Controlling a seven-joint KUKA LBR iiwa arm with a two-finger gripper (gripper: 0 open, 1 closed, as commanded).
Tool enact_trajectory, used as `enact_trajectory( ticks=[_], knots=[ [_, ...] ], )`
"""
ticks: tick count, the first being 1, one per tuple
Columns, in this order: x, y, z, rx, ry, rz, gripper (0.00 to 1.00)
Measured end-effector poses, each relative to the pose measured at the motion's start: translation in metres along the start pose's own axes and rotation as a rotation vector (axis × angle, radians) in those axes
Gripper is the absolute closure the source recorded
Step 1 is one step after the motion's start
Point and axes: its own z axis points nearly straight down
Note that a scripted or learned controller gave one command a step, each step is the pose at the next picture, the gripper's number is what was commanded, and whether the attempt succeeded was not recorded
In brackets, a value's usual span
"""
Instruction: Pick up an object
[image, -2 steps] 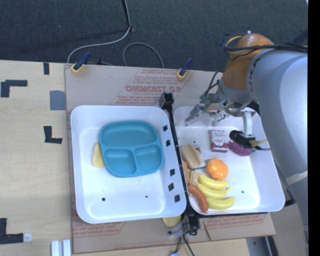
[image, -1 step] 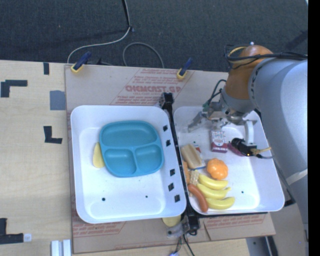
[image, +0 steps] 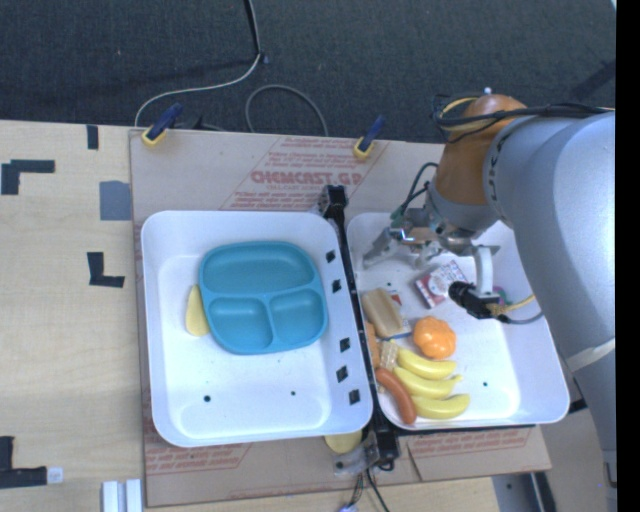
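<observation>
Camera view: gripper (image: 392, 243) is seen low over the right bin's (image: 520, 400) upper-left part; fingers spread apart, nothing betw. them. Below it, in the same bin, are laid a bread piece (image: 385, 312), orange (image: 435, 337), 2 bananas (image: 430, 380), hot dog (image: 395, 392), red-white packet (image: 437, 285). Blue tray (image: 264, 297) is seen in left bin (image: 170, 400).

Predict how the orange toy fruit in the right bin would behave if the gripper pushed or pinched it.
The orange fruit looks round and smooth, so a push would probably roll it. It touches a yellow banana, which may check rolling that way. Its curved, glossy-looking skin might slip from two fingers unless pinched across its middle.
</observation>
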Motion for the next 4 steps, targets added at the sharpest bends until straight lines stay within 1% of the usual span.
enact_trajectory(
  ticks=[1, 2, 3, 4],
  knots=[
    [-0.035, -0.026, 0.005, 0.013, 0.003, 0.004, 0.0],
    [-0.033, -0.04, 0.004, 0.011, 0.0, 0.004, 0.0],
    [-0.021, -0.022, 0.005, 0.015, 0.002, 0.003, 0.0],
    [-0.012, -0.04, 0.005, 0.012, 0.0, 0.003, 0.0]
  ],
)
